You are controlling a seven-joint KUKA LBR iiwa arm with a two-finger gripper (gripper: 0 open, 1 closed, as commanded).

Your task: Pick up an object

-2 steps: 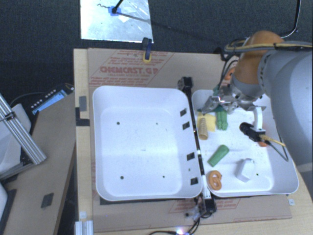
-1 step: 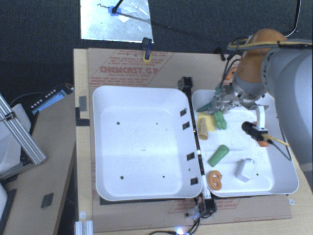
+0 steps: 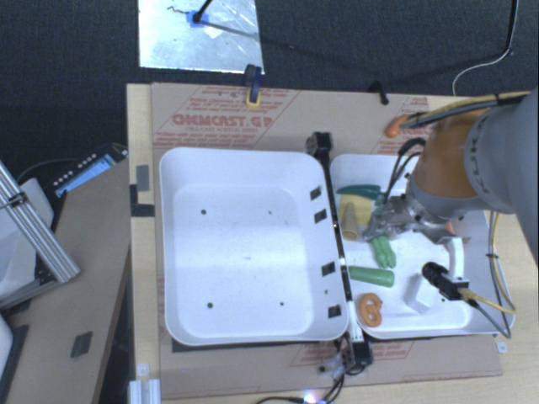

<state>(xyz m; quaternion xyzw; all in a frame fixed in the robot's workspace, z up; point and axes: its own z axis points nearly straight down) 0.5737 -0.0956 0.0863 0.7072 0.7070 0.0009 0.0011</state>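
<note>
Right bin (image 3: 484,325), near end: an orange ring-shaped piece (image 3: 369,309) sits close to the near wall, by the divider side. Just beyond it a green cylinder (image 3: 371,276) lies on its side. A small white block (image 3: 416,292) sits to its right, apart from it.

Mid bin: a lumpy green piece (image 3: 384,251) lies just beside the tool (image 3: 388,228), on its near side. Whether they touch cannot be made out. Tool state: cannot tell whether open or closed, as the wrist and arm (image 3: 501,154) cover it from above. Nothing is seen gripped.

Beyond the tool: a tan block (image 3: 349,218) stands close against the divider-side wall. A teal-and-yellow piece (image 3: 360,190) lies toward the far end of the bin.

Judgement: the likely pick is the lumpy green piece, being nearest the tool.

Risks:
- The piece looks rounded and uneven, so an off-centre closure may squeeze it out sideways toward the green cylinder.
- The tool appears set slightly to the far side of the piece, so a straight descent may close on the bin floor or clip only one end.
- The tan block is near on the divider side, so the tool may nudge it or catch it instead.
- The bin wall limits any approach from the divider side.
</note>
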